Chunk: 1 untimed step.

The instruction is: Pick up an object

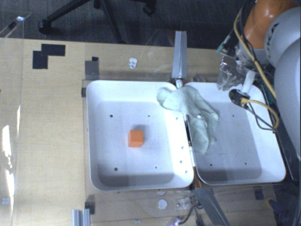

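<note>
Two shallow white bins sit side by side on a pale wooden counter (pixel 47 140). In the left bin (pixel 101 126) a small orange cube (pixel 136 138) rests on the floor, a little left of the bin's middle and well apart from every wall. A pale, crumpled cloth (pixel 193 114) lies draped over the ridge where the two bins meet: its upper part bunches in the back right corner of the left bin, and the rest trails down into the left side of the right bin (pixel 244 149).

The grey arm (pixel 287 46), with its orange band (pixel 263 13), reaches in from the right. Its hand (pixel 230 81) hangs above the back edge of the right bin, near the far wall, to the right of the cloth and apart from it. I cannot tell how far the hand is open, and nothing can be seen in its grasp. Yellow and black cables (pixel 256 107) loop down beside it over the right bin.

A grey metal post (pixel 179 55) stands behind the bins at their junction. Black tape marks (pixel 47 54) lie on the counter at the upper left, and the legs of an office chair (pixel 101 4) show on the dark floor beyond.
</note>
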Motion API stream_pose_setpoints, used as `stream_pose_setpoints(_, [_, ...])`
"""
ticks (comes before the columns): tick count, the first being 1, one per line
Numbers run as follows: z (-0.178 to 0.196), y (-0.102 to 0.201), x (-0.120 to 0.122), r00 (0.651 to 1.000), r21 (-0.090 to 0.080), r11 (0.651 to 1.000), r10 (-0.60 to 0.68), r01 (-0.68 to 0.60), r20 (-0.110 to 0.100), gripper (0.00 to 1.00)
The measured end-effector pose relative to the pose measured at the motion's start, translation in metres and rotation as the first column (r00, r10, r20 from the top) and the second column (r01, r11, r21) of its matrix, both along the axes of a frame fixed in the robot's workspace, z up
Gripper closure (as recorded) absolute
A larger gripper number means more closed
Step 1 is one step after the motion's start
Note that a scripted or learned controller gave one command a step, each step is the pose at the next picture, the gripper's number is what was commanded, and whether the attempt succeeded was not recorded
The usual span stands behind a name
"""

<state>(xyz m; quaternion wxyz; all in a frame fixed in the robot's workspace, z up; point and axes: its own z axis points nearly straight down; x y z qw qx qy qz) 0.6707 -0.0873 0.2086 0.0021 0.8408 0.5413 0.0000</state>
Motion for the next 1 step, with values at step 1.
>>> stream_pose_setpoints(1, [0.0650,0.0946,-0.0013,0.999,0.003,0.999,0.052,-0.052,0.001,1.00])
